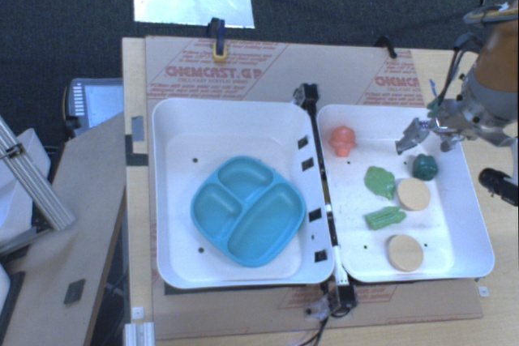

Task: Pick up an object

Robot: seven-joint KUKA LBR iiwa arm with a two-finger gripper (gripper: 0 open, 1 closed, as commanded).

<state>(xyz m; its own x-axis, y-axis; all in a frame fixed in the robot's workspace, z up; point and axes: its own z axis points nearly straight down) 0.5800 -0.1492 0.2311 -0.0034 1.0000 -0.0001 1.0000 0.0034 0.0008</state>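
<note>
The right bin [466, 198] holds several small items: a salmon-coloured piece [342, 139] at its far left, a light green lump [379, 181], a dark teal lump [424, 167], a tan disc [413, 194], a green elongated piece [384, 216] and a second tan disc [405, 252] near the front. My gripper [428, 142] hangs over the far right part of this bin, just above and behind the dark teal lump. Its fingers are spread open with nothing between them.
The left bin [178, 174] carries a blue divided plate [247, 209]. A black divider [319, 190] runs between the two bins. Cardboard [243, 69] lies under the bins, and a clamp [218, 40] sits at the bench's far edge.
</note>
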